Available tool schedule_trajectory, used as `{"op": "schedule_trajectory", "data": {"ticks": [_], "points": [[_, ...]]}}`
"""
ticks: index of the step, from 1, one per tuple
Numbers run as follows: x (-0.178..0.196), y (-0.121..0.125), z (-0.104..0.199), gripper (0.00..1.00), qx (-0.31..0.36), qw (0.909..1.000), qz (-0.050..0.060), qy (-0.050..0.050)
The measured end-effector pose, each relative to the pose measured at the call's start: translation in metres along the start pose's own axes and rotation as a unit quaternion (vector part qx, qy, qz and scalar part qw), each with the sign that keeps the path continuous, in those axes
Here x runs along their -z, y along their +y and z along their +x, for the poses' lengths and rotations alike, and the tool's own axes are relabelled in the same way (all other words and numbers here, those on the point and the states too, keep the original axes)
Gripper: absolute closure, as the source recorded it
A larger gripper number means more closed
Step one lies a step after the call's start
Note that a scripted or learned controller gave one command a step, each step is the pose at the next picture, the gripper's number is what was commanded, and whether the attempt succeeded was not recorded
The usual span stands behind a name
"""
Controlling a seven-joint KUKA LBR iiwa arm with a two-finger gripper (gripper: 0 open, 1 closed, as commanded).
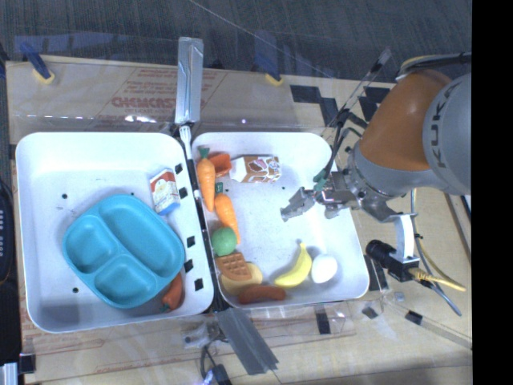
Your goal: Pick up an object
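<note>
Item: gripper, over the bare middle of the right bin. Grasping nothing; whether its fingers are parted or closed you cannot tell at this size.

Landmark: the banana, near the right bin's front edge.

Step in hand, as judged: choosing and approaching a target. The gripper hangs up and slightly left of the banana, with clear floor between them.
- You would do well to take the banana or the white egg touching its right side; both sit apart from the crowded left wall.
- Come straight down and straddle the banana across its narrow width, not along its curve.
- Keep off the egg; a nudge would likely roll it.

Count, right bin:
- Banana: one.
- Egg: one.
- Carrots: two, far left of the banana along the divider.
- Green ball: one, left of the banana.
- Waffle: one, left of the banana.
- Sausage: one, just below-left of the banana.
- Brown-and-white carton: one, well above the banana.

Count, left bin:
- Blue divided tray: one.
- Small carton: one.
</note>
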State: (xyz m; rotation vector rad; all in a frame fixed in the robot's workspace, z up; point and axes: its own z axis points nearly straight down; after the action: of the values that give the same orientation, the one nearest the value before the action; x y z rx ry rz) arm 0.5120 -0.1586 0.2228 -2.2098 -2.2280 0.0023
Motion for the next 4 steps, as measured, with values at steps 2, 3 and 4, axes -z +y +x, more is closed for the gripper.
{"op": "schedule_trajectory", "data": {"ticks": [2, 3, 4], "points": [[-0.086, -0.038, -0.029, 0.00, -0.046, 0.9989, 0.005, 0.001], [-0.131, -0.034, -0.037, 0.00, 0.030, 0.9995, -0.002, 0.000], [-0.121, -0.033, -0.038, 1.00, 0.033, 0.9995, -0.002, -0.001]]}}
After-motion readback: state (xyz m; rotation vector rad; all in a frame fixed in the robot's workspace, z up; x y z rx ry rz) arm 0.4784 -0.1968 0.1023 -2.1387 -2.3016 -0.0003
